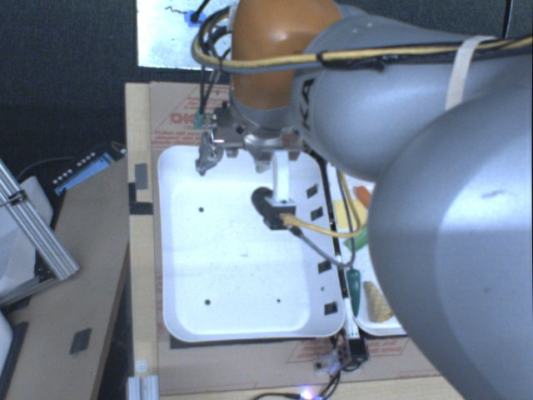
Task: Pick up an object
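Observation:
My gripper hangs over the far left corner of the left white bin, below the orange wrist band. In the sliver of the right bin that the arm leaves uncovered lie an orange piece, a yellow-green piece, a dark green tapered piece and a tan cone-shaped piece. The gripper is well left of all of them. The big grey arm hides most of the right bin.
A cardboard sheet lies under the bins. A wooden bench surface and an aluminium frame rail are to the left. Black clips line the divide between the bins.

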{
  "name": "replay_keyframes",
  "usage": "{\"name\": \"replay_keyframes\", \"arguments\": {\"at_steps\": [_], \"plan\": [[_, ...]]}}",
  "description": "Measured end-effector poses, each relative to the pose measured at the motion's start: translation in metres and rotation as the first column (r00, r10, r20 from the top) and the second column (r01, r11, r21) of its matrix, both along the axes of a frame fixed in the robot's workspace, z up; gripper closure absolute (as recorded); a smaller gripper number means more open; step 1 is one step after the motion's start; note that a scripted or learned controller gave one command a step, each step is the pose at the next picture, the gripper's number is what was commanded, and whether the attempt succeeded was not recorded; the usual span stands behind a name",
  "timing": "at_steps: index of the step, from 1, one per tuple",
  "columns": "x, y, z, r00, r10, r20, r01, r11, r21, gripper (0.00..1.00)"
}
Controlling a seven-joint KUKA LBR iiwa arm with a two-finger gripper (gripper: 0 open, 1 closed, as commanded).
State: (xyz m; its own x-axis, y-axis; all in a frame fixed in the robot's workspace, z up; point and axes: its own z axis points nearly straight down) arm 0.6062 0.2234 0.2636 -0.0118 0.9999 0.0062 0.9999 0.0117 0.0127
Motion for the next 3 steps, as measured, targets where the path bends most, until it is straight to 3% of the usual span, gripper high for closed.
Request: {"name": "replay_keyframes", "arguments": {"at_steps": [1, 2, 3], "plan": [[0.032, -0.040, -0.086, 1.000, -0.015, -0.018, 0.014, 1.000, -0.009, 0.00], [0.028, 0.015, -0.086, 1.000, -0.004, -0.011, 0.004, 1.000, -0.003, 0.00], [0.061, 0.009, -0.185, 1.000, -0.008, -0.018, 0.008, 1.000, -0.008, 0.00]]}}
